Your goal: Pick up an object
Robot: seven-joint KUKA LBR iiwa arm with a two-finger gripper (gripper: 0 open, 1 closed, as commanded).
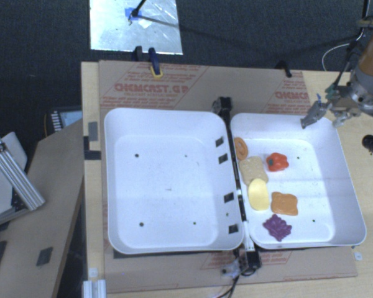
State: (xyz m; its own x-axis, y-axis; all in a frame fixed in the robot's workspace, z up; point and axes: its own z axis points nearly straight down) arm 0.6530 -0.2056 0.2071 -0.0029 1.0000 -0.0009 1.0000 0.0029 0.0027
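Nearest the bottom of the frame, purple grape bunch (pixel 277 227) sits in the right bin (pixel 345 166), lower left part. Just above it an orange toast-shaped piece (pixel 284 203) and a yellow oval piece (pixel 258 194), side by side. Further up, beige bread piece (pixel 253 168) touching the yellow one, red pepper (pixel 276 161) near it, small orange piece (pixel 240 147) against the bin's left wall. Left bin (pixel 168 172) beside it across the divider. Upper right of the frame, gripper (pixel 327 114) hangs over the right bin's far corner, fingers spread apart, nothing between them, well apart from the items.
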